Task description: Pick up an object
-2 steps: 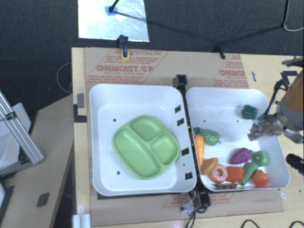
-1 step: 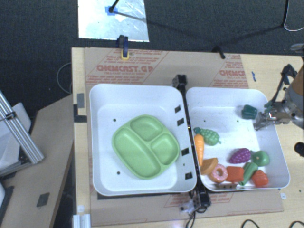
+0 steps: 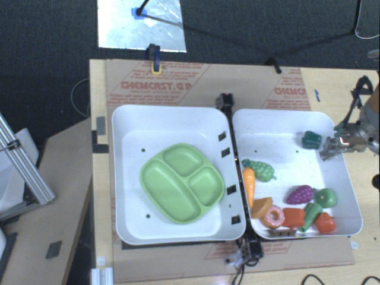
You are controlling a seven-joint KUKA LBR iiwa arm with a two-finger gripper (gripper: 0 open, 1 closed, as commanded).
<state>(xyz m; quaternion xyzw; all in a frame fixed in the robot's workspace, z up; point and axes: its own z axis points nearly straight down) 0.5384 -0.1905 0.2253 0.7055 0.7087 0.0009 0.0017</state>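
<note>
The claw [image 3: 330,149] sits at the right edge of the frame, over the upper right rim of the right-hand shallow white plastic bin [image 3: 279,129]. Whether it is open or closed cannot be told. Nothing appears lifted, so the pick looks not yet done.

Just left of the claw lies a small dark green plastic block [image 3: 312,139], the nearest candidate. The rest cluster along that bin's lower edge: an orange toy carrot [image 3: 249,184], a green bumpy toy vegetable [image 3: 259,170], a purple toy grape bunch [image 3: 300,193], a pink-frosted toy doughnut [image 3: 274,217] and a red toy pepper [image 3: 324,222].

The left-hand white bin [image 3: 127,159] holds a pale green divided plastic tray [image 3: 181,183]. Both bins rest on a tan desk [image 3: 196,82] with red lettering; beyond it lies dark carpet with a shiny silver sheet [image 3: 141,16] at upper left.
</note>
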